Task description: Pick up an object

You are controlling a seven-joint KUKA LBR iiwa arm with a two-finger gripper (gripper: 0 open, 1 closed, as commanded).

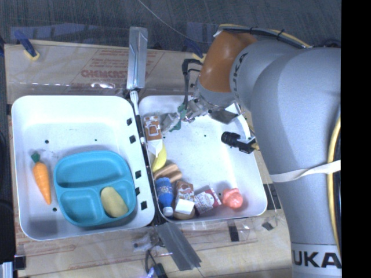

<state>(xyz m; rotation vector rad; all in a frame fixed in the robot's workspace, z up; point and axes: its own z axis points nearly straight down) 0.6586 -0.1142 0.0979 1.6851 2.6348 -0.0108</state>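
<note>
Camera view shows the hand (184,113) low in the far left part of the right bin (246,172), but whether it is spread or pressed together cannot be told. Near it, along the left wall, lies a brown packet (152,128) above a banana (159,160). At the near wall lie a blue bottle (164,191) and a pink toy (233,198). The left bin (69,112) contains a blue tray (93,184), a carrot (41,179) and a yellow potato (114,202).

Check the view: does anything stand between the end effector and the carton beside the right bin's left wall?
Nothing visible does. The end effector hangs at the right bin's far end, beside the carton, with bare floor between.
</note>
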